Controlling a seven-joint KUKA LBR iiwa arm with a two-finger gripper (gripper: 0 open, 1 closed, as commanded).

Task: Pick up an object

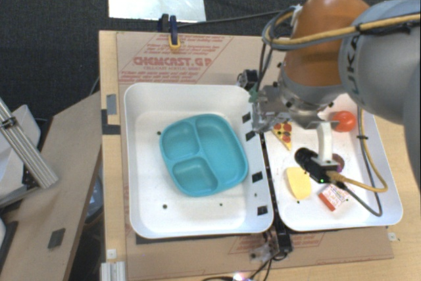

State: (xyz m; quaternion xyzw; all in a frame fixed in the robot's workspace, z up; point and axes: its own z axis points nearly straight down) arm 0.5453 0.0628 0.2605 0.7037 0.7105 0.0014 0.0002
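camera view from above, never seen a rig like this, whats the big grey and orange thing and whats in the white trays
One camera looks down at a slant on a bench. The grey and orange thing is a robot arm reaching in from the right. Its claw hangs over the wall between two white bins. The left bin holds a teal divided plate. The right bin holds a yellow piece, an orange-red ball, a pizza-like slice and a red packet. Whether the claw holds anything cannot be seen.

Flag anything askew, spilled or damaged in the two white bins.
Only the teal three-compartment plastic plate stands out: it lies turned at an angle to the walls of the left white bin. Nothing looks spilled or broken.
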